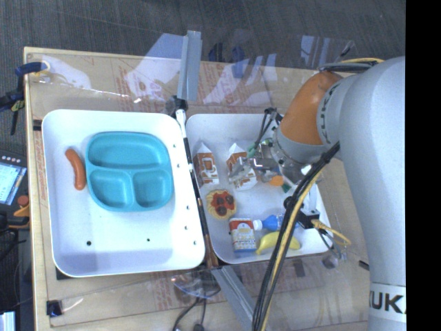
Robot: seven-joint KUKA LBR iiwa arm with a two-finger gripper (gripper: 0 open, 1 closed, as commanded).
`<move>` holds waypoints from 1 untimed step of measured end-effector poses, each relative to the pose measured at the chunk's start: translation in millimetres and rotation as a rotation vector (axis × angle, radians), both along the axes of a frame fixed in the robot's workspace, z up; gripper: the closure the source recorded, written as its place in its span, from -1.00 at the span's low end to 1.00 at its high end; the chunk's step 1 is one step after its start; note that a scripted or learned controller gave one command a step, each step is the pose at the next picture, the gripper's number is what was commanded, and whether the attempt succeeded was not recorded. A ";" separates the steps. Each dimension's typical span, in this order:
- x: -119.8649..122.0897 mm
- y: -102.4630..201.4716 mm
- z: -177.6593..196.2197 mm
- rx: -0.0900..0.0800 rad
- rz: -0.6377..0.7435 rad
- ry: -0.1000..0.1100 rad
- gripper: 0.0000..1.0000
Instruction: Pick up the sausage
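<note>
A smooth, curved orange sausage (76, 168) lies in the left white bin (62, 247) just beside a glossy teal divided tray (129, 168), while the hand (263, 158) hangs over small cartons (206, 168) in the right bin (207, 126), its grip impossible to tell.

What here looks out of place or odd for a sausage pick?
The sausage lies in the left bin, beside the blue tray's left edge, not in a compartment. The gripper sits over the right bin, among the small cartons, far from the target. Nothing looks spilled or damaged.
</note>
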State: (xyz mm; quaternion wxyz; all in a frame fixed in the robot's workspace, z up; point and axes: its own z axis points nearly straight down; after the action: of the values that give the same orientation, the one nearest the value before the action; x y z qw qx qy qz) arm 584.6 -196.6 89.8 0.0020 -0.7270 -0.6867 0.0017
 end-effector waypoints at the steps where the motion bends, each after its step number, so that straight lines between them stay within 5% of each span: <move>1: 49.8 10.3 1.1 0.001 -0.007 -0.002 -1.00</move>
State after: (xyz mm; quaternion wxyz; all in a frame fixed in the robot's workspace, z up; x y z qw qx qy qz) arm 634.5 -186.3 90.9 0.0014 -0.7292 -0.6843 0.0006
